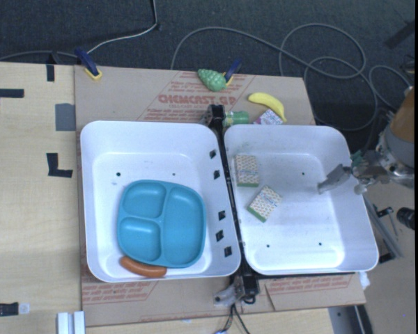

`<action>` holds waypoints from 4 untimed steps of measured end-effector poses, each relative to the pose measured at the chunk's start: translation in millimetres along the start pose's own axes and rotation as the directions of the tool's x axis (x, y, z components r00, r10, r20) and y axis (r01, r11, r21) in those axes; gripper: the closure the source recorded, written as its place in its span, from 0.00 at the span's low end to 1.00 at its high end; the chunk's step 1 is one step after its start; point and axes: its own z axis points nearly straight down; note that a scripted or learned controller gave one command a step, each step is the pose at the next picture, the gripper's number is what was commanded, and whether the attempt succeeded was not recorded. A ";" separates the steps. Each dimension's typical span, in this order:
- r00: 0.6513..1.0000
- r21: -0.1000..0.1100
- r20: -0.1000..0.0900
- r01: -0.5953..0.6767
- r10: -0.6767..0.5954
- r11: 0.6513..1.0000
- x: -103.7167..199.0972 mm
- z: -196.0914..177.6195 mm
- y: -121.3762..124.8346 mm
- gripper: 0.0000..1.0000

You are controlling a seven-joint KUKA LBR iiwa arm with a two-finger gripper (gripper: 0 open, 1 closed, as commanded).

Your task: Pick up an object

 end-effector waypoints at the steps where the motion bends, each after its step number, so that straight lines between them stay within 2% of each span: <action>1: 1.000 0.001 -0.002 0.001 -0.001 1.000 87.6 81.8 62.0 0.00; 2: 1.000 -0.007 0.000 0.001 -0.001 1.000 123.9 112.4 111.9 0.00; 3: 1.000 -0.007 -0.001 0.002 -0.002 1.000 117.6 112.1 142.7 0.00; 4: 1.000 -0.003 0.002 0.001 -0.001 1.000 125.7 116.4 140.4 0.00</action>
